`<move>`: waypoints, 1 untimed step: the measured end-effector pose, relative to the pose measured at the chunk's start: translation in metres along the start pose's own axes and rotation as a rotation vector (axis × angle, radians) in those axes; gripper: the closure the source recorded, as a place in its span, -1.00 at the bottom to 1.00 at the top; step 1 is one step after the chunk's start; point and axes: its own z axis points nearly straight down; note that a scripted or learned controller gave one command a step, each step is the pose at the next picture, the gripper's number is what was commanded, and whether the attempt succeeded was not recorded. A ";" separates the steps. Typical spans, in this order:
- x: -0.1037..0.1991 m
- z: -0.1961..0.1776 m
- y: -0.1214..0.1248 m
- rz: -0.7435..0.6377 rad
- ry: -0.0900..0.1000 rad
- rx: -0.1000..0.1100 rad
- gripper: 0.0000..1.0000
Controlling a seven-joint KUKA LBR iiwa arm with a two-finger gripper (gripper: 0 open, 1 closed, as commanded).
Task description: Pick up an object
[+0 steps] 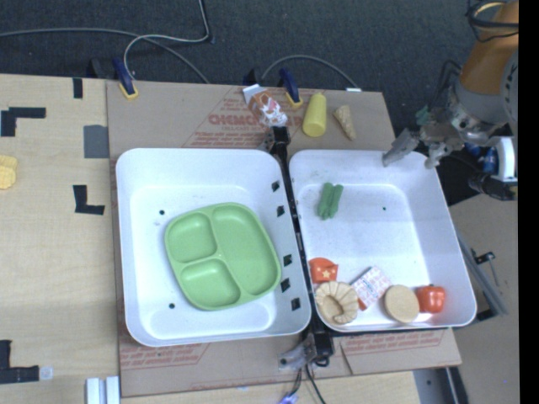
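My gripper hovers over the far right corner of the right bin, fingers spread open with nothing between them. A green bean-like piece lies in that bin's far left part, well to the left of the gripper. Along the bin's near edge sit a red piece with a yellow star, a tan pretzel-like pastry, a small red-and-white packet, a round tan disc and a red pepper-like toy.
The left bin holds a green divided plate. Behind the bins on the cardboard lie a yellow bottle, a tan cone and a snack packet. Cables run across the back.
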 end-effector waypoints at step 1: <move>0.082 0.085 0.001 -0.001 0.002 0.002 -1.00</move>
